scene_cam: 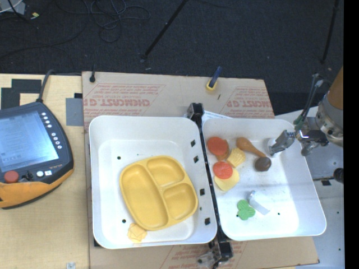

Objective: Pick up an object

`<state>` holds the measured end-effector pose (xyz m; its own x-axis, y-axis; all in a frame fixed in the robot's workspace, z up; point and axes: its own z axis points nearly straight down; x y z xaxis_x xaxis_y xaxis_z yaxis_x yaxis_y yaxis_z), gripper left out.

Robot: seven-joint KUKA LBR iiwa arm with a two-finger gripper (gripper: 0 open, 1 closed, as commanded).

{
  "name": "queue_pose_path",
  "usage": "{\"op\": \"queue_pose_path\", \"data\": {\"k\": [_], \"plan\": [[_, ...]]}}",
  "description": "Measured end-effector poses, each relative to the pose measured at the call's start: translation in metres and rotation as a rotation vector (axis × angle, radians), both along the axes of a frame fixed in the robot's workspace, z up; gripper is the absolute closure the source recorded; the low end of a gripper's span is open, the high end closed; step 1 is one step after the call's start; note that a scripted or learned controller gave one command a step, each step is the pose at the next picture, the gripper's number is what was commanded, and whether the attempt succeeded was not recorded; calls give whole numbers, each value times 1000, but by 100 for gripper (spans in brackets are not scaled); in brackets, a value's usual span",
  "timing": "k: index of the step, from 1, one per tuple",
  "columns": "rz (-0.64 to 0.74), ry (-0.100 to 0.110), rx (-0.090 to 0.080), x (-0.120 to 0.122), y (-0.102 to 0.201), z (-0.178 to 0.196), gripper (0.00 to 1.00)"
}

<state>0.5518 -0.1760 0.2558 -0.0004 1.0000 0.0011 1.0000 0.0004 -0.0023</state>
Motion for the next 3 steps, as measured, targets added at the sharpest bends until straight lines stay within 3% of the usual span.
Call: {"op": "queue_pose_path", "data": {"k": [1, 2, 3], "plan": [[10, -1, 3, -42, 119, 40, 0], [-1, 3, 1, -41, 113, 47, 100], [10, -7, 2, -77, 222, 120, 100]]}}
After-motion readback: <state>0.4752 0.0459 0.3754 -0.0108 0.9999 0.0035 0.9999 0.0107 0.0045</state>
